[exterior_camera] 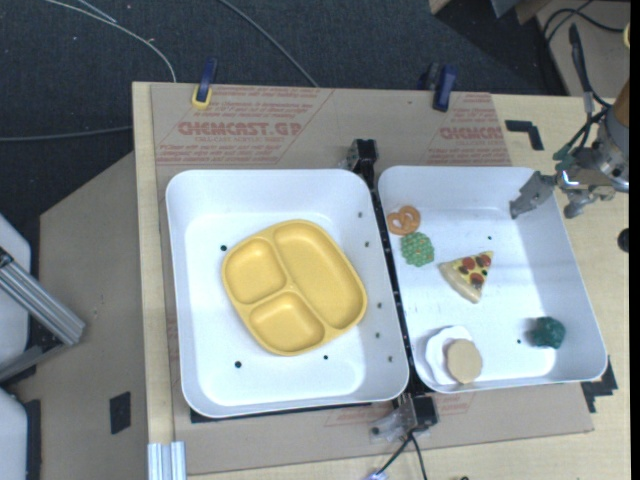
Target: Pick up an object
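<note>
A round cookie (462, 360) is sitting nearest in the right bin (560, 268); the board (300, 118) behind is reading "CHEMCAST GP". The gripper (552, 196) is hanging over that bin's far corner, spread wide, holding nothing.

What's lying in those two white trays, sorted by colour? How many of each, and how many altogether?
Yellow: 2, the divided plate in the left bin and the pizza slice in the right bin
Green: 2, the broccoli-like piece and the dark green lump
Brown/orange: 1, the pretzel
White and tan: 1, the round piece
Total: 6
</note>
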You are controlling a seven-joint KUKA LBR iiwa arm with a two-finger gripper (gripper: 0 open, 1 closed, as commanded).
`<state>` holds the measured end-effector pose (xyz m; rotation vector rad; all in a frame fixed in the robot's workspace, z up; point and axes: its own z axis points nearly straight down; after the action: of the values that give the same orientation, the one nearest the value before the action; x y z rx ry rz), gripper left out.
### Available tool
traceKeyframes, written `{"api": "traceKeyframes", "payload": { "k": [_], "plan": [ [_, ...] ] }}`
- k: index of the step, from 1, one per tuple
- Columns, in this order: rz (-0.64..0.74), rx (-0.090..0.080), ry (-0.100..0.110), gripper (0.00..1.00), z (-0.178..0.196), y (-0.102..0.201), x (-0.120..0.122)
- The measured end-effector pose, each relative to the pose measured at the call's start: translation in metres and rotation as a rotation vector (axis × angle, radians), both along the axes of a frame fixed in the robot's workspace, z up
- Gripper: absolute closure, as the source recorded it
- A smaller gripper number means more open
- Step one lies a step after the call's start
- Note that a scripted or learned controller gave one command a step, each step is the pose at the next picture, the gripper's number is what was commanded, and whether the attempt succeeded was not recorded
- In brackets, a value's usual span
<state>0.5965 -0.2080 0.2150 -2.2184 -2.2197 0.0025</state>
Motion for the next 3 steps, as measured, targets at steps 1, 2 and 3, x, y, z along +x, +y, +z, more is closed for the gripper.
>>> {"api": "traceKeyframes", "payload": {
  "k": [1,2,3],
  "plan": [
    [-0.001,0.001,0.003,0.0,-0.053,-0.004,-0.01],
    [-0.001,0.001,0.002,0.0,-0.114,-0.002,-0.017],
    [0.0,-0.002,-0.005,1.0,-0.1,-0.003,-0.016]
  ]
}}
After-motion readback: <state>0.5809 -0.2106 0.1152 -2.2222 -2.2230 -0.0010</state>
